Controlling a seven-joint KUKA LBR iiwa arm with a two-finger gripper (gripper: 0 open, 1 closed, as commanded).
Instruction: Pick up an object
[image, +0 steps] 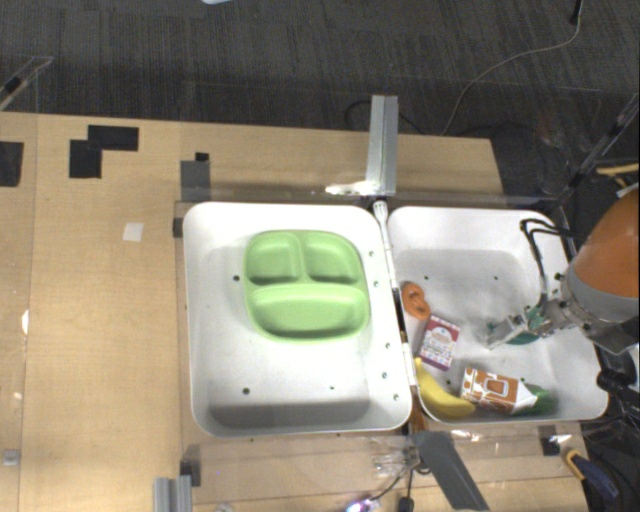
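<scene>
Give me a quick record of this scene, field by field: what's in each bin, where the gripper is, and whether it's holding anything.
left bin: green divided plate, upside-facing with three compartments
right bin: orange ring, small pink-and-white packet, banana, orange carton
item positions: all four lie along the bin's left and front sides; banana beside the carton
gripper: low in the right bin, right of the packet
grasp: nothing seen between its fingers
finger state: too blurred to tell

A robotics lab is showing itself here: two white bins are sitting on a plywood bench with metal brackets, cables are trailing over dark carpet.
</scene>
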